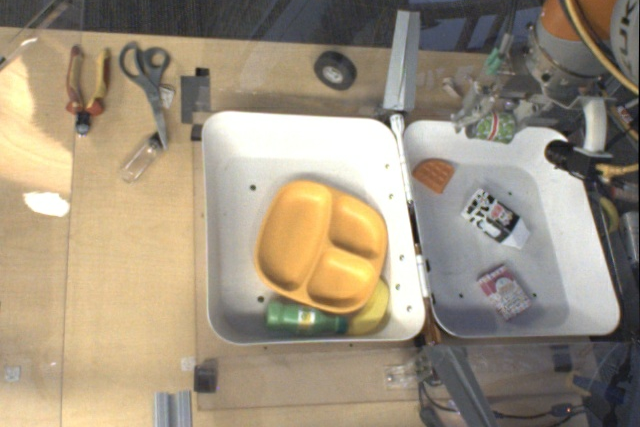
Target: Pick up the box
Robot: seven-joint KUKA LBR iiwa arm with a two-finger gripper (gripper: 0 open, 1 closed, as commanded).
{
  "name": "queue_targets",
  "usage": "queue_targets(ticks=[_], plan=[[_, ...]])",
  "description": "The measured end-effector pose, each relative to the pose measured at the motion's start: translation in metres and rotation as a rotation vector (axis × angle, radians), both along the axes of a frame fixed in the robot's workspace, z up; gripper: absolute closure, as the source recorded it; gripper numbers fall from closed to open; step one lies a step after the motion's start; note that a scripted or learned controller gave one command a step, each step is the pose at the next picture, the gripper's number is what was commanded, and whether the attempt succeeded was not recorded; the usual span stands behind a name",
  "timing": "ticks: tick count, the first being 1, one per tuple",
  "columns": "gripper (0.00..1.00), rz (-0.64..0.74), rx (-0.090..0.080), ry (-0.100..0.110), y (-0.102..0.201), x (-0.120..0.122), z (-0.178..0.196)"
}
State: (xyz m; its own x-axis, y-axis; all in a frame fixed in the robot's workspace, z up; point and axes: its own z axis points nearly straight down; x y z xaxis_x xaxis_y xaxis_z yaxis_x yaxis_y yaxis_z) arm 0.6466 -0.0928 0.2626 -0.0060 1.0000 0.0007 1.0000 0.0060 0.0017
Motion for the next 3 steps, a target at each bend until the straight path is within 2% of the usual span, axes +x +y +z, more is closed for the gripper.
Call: queue_targets(ticks=[1,2,3], plan=[[0.00,-0.017,-0.001,-0.002,-0.049,-0.050,-0.132],[0.00,-0.008,-0.002,-0.005,-0.082,-0.097,-0.098],[0.00,0.183,-0.002,-0.003,-0.074,-0.158,-0.142]])
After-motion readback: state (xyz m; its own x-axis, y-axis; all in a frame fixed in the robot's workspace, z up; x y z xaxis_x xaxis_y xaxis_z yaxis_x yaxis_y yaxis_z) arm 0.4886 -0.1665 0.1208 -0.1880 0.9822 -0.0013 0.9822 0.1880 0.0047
